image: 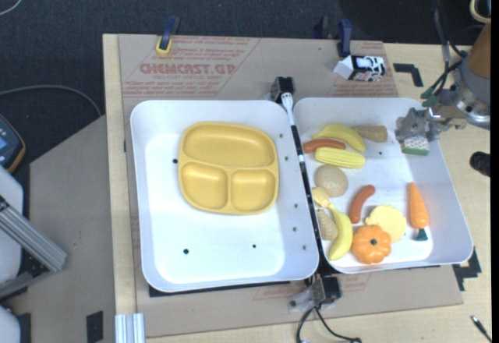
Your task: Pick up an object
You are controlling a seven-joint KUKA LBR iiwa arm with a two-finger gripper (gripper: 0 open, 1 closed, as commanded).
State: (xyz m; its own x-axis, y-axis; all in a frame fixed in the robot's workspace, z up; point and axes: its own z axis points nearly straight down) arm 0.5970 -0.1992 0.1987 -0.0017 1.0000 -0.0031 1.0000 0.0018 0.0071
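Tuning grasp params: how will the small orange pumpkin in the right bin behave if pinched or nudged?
The pumpkin looks round and squat, so it may slip out of a two-finger pinch. Its glossy, toy-like surface suggests it is light and rigid. It touches the banana and the pale yellow piece, so a nudge would probably shift those too rather than roll it freely.

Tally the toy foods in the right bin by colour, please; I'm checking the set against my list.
Yellow: 4 (banana, corn, second banana, pale round piece)
Orange: 2 (carrot, pumpkin)
Red: 2 (sausages)
Tan or beige: 4 (potato, three small pieces)
Total: 12
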